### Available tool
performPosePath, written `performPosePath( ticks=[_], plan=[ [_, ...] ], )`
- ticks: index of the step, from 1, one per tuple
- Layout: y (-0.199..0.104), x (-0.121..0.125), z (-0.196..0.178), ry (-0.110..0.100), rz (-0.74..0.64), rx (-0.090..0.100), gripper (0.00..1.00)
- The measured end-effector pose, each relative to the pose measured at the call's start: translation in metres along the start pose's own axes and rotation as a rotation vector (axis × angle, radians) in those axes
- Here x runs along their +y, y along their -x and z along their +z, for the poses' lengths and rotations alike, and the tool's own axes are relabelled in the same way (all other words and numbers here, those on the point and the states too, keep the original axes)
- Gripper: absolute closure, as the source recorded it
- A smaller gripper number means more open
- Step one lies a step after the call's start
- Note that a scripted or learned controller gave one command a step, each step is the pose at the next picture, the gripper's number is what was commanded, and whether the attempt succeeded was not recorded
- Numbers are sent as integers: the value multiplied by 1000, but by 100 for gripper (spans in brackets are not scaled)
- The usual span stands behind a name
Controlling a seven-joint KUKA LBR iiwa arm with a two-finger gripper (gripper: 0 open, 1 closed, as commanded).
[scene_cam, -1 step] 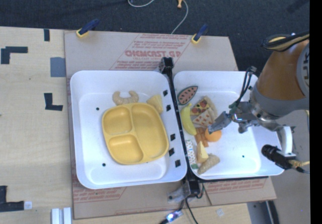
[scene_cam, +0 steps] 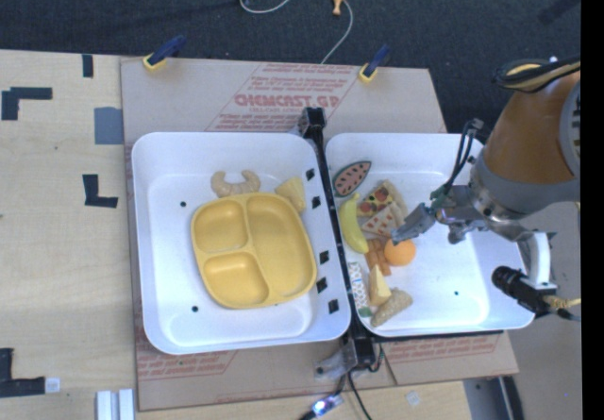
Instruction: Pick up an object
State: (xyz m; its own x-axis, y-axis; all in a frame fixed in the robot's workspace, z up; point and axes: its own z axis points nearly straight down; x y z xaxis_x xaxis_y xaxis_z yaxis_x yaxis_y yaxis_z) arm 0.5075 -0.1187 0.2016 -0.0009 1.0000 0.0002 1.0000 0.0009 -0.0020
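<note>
Small round orange plastic fruit (scene_cam: 400, 253) lay in the right shallow white bin (scene_cam: 472, 300), at the 3 o'clock edge of the toy-food pile. Two-finger gripper (scene_cam: 415, 223) hung just at its 1 o'clock, nearly touching. Finger state: cannot tell. Round target, no long axis.

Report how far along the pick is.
Done: the arm is over the right bin, with the gripper down among the toy food. In hand: its tip sits at the orange ball, but no grasp is visible. Left: gripping and lifting something; everything lies in the bins.
</note>
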Motion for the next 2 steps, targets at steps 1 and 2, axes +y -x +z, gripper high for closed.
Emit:
performPosePath(
  ticks=[1, 2],
  plan=[
    [6, 2, 46, -5, 0, 0, 0],
    [7, 6, 92, -5, 0, 1, 0]
  ],
)
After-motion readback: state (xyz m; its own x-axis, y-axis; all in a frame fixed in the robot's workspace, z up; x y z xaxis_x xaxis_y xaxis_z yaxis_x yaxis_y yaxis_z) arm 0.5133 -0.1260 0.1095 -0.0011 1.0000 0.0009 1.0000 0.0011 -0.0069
